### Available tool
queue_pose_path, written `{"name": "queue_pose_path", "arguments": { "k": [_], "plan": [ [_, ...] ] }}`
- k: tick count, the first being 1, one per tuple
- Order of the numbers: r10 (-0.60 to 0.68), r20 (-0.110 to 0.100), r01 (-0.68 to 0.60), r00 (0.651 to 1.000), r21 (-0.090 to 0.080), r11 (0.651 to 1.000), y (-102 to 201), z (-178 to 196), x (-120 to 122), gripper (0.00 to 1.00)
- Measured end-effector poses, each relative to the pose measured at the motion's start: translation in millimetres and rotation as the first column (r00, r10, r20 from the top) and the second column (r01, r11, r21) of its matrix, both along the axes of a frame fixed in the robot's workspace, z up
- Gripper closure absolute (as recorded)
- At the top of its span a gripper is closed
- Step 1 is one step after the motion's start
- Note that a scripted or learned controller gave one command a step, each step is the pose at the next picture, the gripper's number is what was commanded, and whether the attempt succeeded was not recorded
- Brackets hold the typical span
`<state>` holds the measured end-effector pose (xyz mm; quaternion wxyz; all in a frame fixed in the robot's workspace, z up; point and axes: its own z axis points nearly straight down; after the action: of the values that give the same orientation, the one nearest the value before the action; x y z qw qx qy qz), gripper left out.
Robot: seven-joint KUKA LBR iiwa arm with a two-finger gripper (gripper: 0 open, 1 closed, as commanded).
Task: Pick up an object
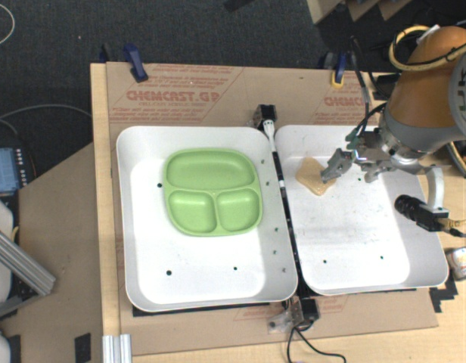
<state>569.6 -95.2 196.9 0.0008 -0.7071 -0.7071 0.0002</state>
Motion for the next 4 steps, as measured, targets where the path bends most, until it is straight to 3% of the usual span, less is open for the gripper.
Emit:
{"name": "queue_pose_path", "arguments": {
  "k": [1,2,3,4],
  "plan": [
    [-0.003,-0.008,0.003,1.0,0.0,1.0,-29.6,-99.5,20.5,0.0],
    [0.004,0.006,-0.004,1.0,-0.001,1.0,-4.6,-110.8,75.1,0.0],
    [0.002,0.013,-0.002,1.0,-0.001,1.0,-5.2,-97.0,75.6,1.0],
    [-0.001,-0.002,0.001,1.0,-0.001,1.0,-13.7,-105.0,58.1,1.0]
  ]
}}
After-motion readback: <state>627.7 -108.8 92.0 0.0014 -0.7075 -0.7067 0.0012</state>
